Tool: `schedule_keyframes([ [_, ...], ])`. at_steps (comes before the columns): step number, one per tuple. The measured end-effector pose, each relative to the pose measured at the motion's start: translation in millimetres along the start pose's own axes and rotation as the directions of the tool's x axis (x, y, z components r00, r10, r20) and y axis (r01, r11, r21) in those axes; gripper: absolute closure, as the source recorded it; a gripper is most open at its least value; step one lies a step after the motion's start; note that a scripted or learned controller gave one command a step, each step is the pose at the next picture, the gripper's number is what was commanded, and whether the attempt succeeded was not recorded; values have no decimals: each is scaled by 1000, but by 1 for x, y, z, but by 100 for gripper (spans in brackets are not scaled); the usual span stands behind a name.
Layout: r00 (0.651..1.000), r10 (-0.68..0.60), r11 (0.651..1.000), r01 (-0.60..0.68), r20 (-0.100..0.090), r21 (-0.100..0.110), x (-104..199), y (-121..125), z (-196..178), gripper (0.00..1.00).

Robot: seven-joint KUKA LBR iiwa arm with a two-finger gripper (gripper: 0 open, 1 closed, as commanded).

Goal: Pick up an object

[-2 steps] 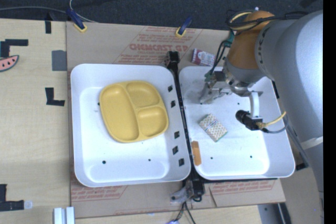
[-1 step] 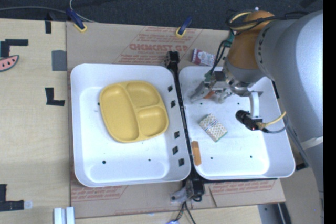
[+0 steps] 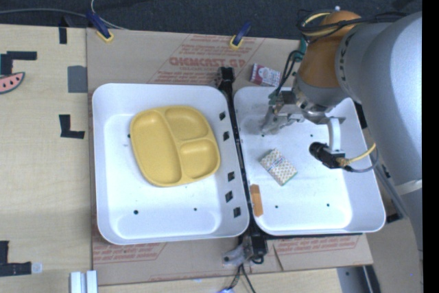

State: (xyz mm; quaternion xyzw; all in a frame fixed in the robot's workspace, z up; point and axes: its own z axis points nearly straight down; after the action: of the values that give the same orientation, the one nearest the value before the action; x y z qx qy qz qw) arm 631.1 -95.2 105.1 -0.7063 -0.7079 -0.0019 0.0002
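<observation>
A small patterned packet point(image 3: 278, 167), pale and squarish, lies tilted on the floor of the right bin point(image 3: 357, 213). The gripper point(image 3: 269, 125) hovers just beyond it on the far side, fingers slightly apart, clasping nothing.
</observation>
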Motion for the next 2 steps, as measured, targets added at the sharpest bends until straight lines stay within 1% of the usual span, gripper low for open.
schedule_keyframes([
  [1, 1000, 0, 1000, 0, 0, 0, 0, 0, 0, 0],
  [2, 1000, -1, 1000, 1, -2, 1, 1, 0, -9, 100],
])
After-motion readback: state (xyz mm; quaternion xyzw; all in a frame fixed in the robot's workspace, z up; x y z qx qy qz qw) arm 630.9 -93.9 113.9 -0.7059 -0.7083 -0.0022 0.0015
